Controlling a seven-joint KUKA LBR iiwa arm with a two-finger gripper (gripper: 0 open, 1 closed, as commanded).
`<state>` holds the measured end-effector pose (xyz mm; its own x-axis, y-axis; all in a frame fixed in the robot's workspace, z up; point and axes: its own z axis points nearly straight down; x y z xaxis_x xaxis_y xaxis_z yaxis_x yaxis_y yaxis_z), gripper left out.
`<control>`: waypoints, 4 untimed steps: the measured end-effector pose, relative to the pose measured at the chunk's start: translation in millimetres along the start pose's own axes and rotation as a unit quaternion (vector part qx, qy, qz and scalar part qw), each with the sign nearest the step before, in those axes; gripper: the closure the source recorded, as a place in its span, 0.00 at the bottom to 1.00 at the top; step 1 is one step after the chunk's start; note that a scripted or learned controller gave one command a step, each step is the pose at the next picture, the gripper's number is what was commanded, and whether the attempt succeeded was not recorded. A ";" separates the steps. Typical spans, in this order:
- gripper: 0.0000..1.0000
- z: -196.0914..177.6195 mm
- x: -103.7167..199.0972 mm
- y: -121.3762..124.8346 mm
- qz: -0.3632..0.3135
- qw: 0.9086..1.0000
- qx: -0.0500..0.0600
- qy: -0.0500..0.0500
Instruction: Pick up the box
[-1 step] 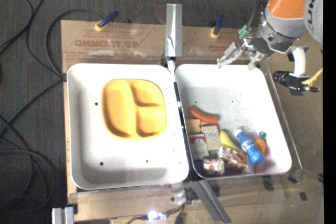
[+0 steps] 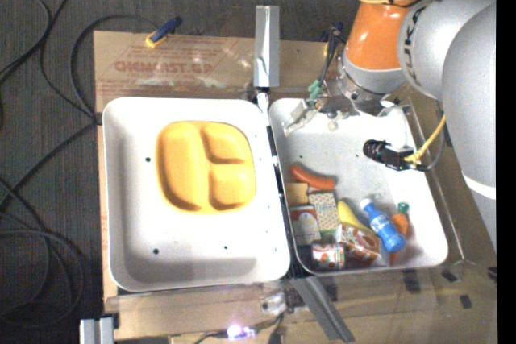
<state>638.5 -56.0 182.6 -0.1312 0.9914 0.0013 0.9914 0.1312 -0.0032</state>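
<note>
The box (image 2: pixel 324 212), small with a pale checked face, lies among the clutter in the front half of the right bin (image 2: pixel 355 133). A red-and-white carton (image 2: pixel 305 225) sits against its left side. My gripper (image 2: pixel 310 110) hangs over the bin's far left corner, well behind the box and apart from it. Nothing shows in the gripper. The orange wrist band (image 2: pixel 385 20) sits above it, and the grey arm comes in from the right.
Around the box lie an orange sausage (image 2: pixel 313 176), a yellow banana (image 2: pixel 348 213), a blue bottle (image 2: pixel 384 227), a carrot (image 2: pixel 401 220) and a can (image 2: pixel 326 255). A yellow divided tray (image 2: pixel 205 165) rests in the left bin (image 2: pixel 129 238). A black connector (image 2: pixel 385 153) hangs over the right bin.
</note>
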 end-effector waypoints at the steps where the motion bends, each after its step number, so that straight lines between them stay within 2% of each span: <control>1: 0.00 94.2 -61.8 -49.1 0.019 1.000 -0.005 -0.001; 2: 0.00 94.3 -43.0 16.1 0.025 1.000 -0.006 -0.002; 3: 0.00 94.3 -43.0 16.1 0.025 1.000 -0.006 -0.002; 4: 1.00 83.8 -41.8 16.9 0.024 1.000 -0.006 -0.001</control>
<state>660.5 -95.2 98.8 -0.0830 0.9965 -0.0012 0.9965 0.0830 0.0090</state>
